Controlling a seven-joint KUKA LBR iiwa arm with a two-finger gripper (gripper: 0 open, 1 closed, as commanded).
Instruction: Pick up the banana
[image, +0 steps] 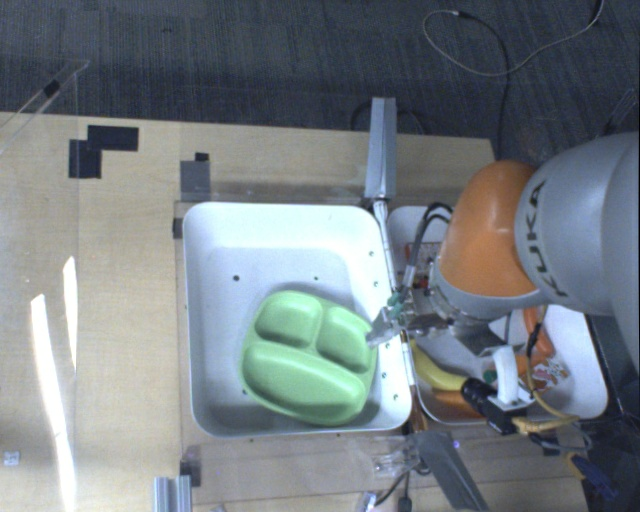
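The banana (436, 372) lies in the right bin (590, 400) near its left wall, yellow and partly covered by the arm. The gripper (392, 326) hangs at the rim between the two bins, just up and left of the banana. Nothing shows held in it. The grey arm with its orange band (490, 235) covers most of the right bin.
A green sectioned plate (308, 357) lies in the left bin (230, 260), at its lower middle. In the right bin an orange item (455, 402) lies beside the banana, and a white and orange package (545, 370) sits further right. A metal post (381, 150) stands behind the bins.
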